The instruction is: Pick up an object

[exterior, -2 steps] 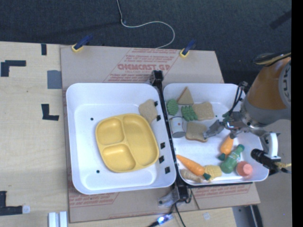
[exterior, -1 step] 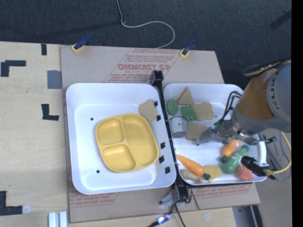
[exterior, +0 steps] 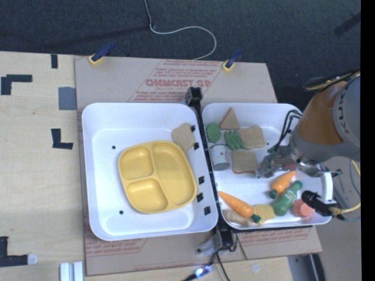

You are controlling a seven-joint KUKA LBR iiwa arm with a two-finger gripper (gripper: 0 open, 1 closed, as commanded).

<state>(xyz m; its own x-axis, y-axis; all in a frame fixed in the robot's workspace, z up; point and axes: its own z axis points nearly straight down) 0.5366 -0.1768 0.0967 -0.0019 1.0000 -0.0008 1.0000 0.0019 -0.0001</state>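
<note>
1. Gripper (exterior: 270, 165) is seen low in the right white bin (exterior: 266, 108), at the end of the grey arm with the orange band (exterior: 319, 124); whether it is apart or together cannot be told, as the tip is dark and small against the bin floor.
2. Nothing is seen lifted: no object is visibly carried, so the pick is judged not yet done. Descent looks finished or nearly so; closing and lifting are what is left.
3. Likely target is judged to be the tan toast-shaped slice (exterior: 243, 161), lying flat just left of the gripper, touching or almost touching it. Contact cannot be confirmed.
4. Alternative target: small orange plastic carrot (exterior: 282, 181), just below the gripper, next to the green toy bottle (exterior: 286, 199).
5. Slice looks thin, flat and matte, with rounded corners; little edge is offered for a side grasp.
6. Left white bin (exterior: 94, 157) holds a yellow three-compartment plastic tray (exterior: 157, 176) and a beige slice (exterior: 184, 136) at its top right corner, well apart from the gripper.
</note>
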